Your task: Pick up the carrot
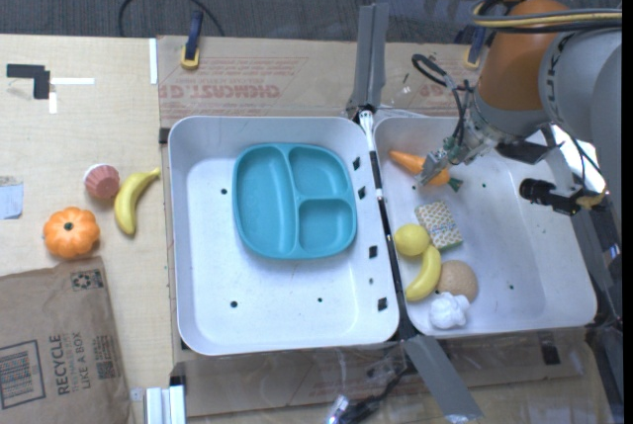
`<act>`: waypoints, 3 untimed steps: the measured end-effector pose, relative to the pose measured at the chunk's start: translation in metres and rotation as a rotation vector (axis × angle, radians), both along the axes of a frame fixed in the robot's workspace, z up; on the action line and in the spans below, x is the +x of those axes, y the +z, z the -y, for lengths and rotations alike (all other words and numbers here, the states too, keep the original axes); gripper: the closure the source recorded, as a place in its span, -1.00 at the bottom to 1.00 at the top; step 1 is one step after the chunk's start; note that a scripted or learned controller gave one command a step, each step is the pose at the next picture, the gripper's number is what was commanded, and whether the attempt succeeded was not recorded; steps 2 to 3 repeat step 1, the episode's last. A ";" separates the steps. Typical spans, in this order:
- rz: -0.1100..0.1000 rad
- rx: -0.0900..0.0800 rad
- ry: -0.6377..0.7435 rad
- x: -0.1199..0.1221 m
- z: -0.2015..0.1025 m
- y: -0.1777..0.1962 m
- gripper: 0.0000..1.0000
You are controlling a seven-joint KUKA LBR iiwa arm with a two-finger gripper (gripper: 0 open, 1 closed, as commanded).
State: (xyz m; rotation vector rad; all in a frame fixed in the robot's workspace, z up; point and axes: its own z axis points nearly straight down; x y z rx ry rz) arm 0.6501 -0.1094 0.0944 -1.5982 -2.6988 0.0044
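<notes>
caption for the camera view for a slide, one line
Gripper down at the carrot in the right bin; a teal divided plate lies in the left bin.

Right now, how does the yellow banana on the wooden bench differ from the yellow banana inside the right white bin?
The yellow banana on the wooden bench lies outside the bins, beside a pink cupcake; the yellow banana inside the right white bin lies among other items, touching a yellow lemon. The bench banana looks longer and slimmer, the bin banana shorter and thicker. Both are yellow, curved and lying flat, far from the hand.
</notes>
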 end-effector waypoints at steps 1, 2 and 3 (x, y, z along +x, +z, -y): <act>0.005 0.001 0.371 -0.001 -0.038 0.094 1.00; 0.005 0.001 0.371 -0.001 -0.038 0.094 1.00; 0.005 0.001 0.371 -0.001 -0.038 0.094 1.00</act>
